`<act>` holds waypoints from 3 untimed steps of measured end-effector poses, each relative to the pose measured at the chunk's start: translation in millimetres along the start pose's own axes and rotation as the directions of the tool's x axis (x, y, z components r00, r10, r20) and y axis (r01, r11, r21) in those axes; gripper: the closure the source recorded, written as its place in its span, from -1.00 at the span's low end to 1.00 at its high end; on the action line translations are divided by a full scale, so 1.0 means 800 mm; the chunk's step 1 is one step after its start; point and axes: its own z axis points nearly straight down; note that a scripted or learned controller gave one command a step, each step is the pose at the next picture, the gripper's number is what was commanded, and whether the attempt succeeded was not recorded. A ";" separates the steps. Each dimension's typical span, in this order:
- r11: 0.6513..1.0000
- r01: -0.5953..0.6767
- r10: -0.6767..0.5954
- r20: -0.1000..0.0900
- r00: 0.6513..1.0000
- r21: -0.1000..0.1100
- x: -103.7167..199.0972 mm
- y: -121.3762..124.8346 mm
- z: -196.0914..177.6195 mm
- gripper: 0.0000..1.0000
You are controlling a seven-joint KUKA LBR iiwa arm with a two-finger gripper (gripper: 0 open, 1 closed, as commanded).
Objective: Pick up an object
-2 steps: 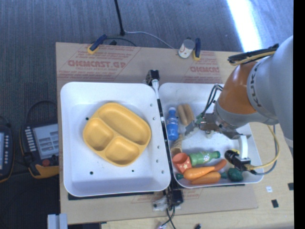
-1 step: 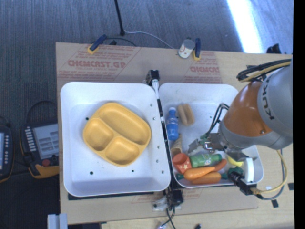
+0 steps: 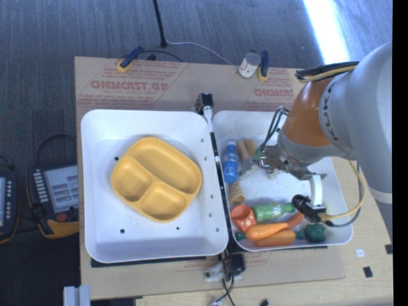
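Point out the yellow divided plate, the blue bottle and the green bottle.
yellow divided plate [image 3: 157,178], camera view, on its centre ridge.
blue bottle [image 3: 230,166], camera view, on its body.
green bottle [image 3: 273,210], camera view, on its body.

The arm [image 3: 331,116] leans over the right bin [image 3: 341,234] from the right and covers most of its far and middle floor, so entry there is blocked from above. Left of the arm, a blue bottle [image 3: 230,162] lies along the wall shared with the left bin [image 3: 92,190], with a small tan piece [image 3: 248,148] just beside it. Nearer the camera than the arm, a green bottle [image 3: 274,210], a carrot [image 3: 275,230] and a red piece [image 3: 243,217] crowd the bin's near edge. A patch of bare white floor [image 3: 261,183] stays open between the blue bottle and the arm. In the left bin, a yellow tray [image 3: 156,178] fills the middle, with open floor around it.
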 end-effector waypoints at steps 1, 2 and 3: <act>1.000 0.000 0.001 0.003 1.000 -0.012 -0.005 -0.092 -0.003 -1.00; 1.000 0.001 -0.001 0.000 1.000 -0.003 -0.022 0.030 0.001 -1.00; 1.000 0.003 -0.003 -0.007 1.000 0.016 0.054 0.117 -0.114 -1.00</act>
